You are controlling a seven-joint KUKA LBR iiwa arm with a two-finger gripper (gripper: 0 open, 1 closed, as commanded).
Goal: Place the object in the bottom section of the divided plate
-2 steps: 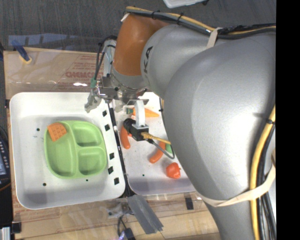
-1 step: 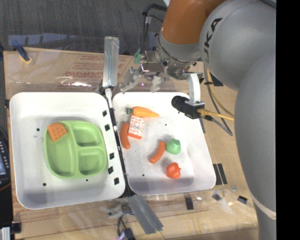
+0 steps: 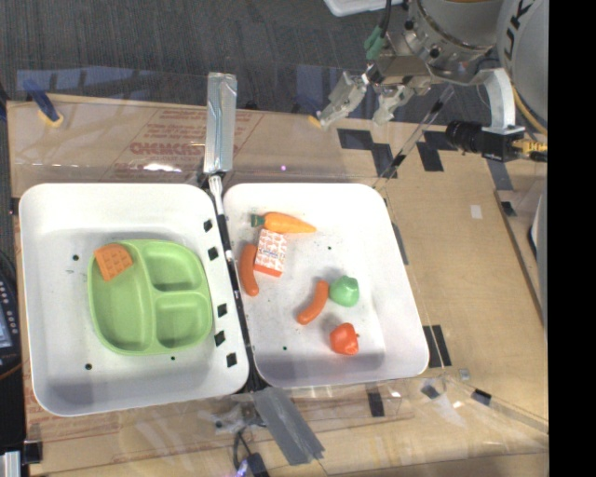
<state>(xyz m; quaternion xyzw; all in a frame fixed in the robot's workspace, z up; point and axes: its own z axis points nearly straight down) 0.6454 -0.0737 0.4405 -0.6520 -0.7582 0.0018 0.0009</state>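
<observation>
Down front, grey tape (image 3: 287,430) pins the two bins to the table (image 3: 466,279), keeping them from sliding. Green divided plate (image 3: 152,296) waits in the left bin (image 3: 37,279), a waffle piece (image 3: 113,262) on its upper-left corner. Toy foods, any of them possibly the object, lie in the right bin (image 3: 391,252): carrot (image 3: 284,223), carton (image 3: 270,252), sausages, pepper. Up top, the pincer (image 3: 358,101) hangs spread and empty, the arm cut off.

You're looking at a gripper (image 3: 358,104) showing two pale, silvery fingers (image 3: 336,102) under a metallic grey mount. Just above it, the orange band (image 3: 463,8) is peeking out. To its right, a white curved casing (image 3: 499,93) is carrying black cabling (image 3: 480,140) with a yellow-tipped connector.
</observation>
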